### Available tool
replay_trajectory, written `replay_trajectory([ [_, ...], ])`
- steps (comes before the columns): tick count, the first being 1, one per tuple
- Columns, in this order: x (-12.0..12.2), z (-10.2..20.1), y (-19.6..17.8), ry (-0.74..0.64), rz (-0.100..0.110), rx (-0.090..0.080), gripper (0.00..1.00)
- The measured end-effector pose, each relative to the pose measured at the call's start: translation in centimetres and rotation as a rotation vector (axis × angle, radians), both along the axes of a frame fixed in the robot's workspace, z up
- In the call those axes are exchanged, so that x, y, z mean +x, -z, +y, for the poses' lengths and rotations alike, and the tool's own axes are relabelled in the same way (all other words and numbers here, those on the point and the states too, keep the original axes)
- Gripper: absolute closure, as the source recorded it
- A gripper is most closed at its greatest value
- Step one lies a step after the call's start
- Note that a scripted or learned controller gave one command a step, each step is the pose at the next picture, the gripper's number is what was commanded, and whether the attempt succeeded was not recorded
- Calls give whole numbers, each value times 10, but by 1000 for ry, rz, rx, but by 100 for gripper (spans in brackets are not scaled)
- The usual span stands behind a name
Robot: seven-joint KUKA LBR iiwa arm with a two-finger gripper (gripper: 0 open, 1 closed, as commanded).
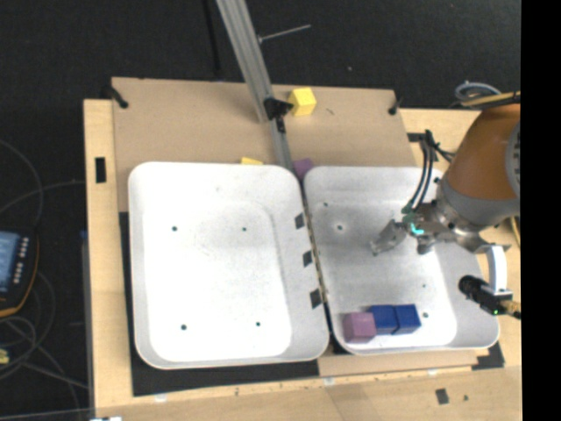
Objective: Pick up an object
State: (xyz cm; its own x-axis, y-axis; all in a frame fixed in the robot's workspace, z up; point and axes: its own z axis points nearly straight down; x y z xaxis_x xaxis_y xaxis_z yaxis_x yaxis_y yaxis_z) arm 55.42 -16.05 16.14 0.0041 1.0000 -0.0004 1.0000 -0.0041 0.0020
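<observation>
The gripper (384,242) hangs over the middle of the right bin (351,202), reaching in from the right; I cannot tell its state. Below it, at the bin's near wall, lies a blue block (394,317), long axis running left to right along the wall. A purple cube (358,325) touches its left end. The left bin (219,261) lies left of the gripper. A yellow block (303,101) sits on the bench (175,121), well beyond it.
</observation>
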Motion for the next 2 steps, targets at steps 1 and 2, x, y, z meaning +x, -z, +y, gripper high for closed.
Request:
replay_trajectory([
  [1, -60, -44, 56, 2, 7, -1, 0],
  [2, -46, -51, -126, -8, -8, -5, 0],
])
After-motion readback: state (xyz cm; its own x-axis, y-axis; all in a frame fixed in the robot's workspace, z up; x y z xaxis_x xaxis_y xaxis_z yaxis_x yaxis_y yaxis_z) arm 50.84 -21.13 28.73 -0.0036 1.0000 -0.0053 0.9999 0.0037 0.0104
